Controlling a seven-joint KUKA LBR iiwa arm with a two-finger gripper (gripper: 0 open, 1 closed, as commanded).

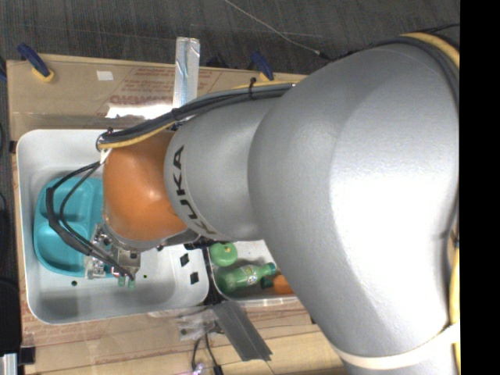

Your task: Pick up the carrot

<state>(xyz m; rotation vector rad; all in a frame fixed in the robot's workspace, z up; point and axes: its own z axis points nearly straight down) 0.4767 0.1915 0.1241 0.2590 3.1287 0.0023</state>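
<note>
Arm [312,194]: filled most of my view.
Carrot [282,285]: orange bit in right bin [242,250], beside green bottle [244,276].
Hand [109,268]: low in left bin [35,303], near teal thing [55,233]; grip, I couldn't tell.

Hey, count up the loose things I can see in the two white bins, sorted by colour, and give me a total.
Teal: 1, a teal dish in the left bin.
Green: 2, a green bottle and a small green piece in the right bin.
Orange: 1, an orange carrot end beside the bottle.
Total: 4 in view.
</note>
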